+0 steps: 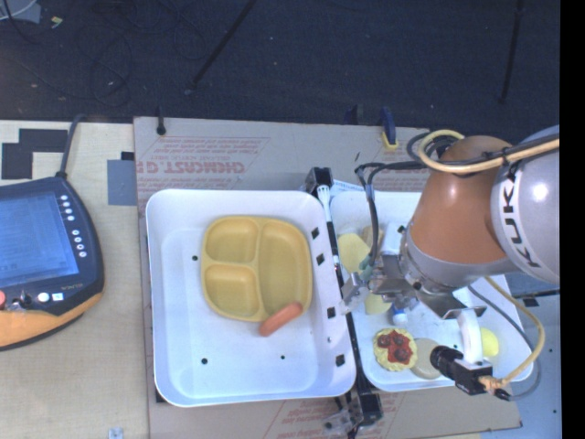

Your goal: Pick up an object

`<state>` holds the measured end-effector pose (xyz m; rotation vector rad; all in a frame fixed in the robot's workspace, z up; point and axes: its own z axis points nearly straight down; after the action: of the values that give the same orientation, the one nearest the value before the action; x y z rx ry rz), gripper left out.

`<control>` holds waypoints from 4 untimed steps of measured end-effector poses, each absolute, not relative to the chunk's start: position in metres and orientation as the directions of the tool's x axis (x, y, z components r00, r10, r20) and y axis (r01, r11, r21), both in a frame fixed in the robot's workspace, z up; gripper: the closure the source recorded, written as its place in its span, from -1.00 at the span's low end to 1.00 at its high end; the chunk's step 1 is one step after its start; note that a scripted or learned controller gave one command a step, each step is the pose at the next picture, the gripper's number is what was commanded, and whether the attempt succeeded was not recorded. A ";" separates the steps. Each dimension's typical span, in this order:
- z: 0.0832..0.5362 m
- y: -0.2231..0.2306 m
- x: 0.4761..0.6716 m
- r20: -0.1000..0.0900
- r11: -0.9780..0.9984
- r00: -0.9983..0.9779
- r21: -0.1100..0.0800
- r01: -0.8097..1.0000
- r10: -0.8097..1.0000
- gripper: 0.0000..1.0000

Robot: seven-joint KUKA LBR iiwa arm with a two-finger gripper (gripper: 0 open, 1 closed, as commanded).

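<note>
Reaching into the right bin point(512, 359) at the lower right of the frame, the hand point(388, 295) hangs low over a crowd of small things, and I cannot tell how it is set because the wrist hides it. To do this step well it should choose one separate thing, for example the pale yellow piece point(352, 250) at the bin's left wall or the small tart point(395, 348) near the bottom edge. I judge the sausage point(280, 317) in the left bin point(174, 337), against the yellow divided plate point(251, 263), too far for this try.

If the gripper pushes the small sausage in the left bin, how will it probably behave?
The sausage looks round and smooth, so it would probably roll or slide. It leans on the yellow divided plate's rim, so a nudge may drop it onto the left bin floor.
</note>
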<state>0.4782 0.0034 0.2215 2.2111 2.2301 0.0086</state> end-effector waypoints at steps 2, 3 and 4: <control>0.113 -0.114 0.564 -0.003 -0.003 0.003 0.011 1.000 1.000 -1.00; 0.107 -0.102 0.545 -0.012 0.000 0.000 0.030 1.000 1.000 -1.00; 0.105 -0.120 0.565 -0.016 0.000 0.000 0.039 0.999 1.000 -1.00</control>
<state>0.5653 -0.1201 0.1054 2.1939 2.1941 0.0249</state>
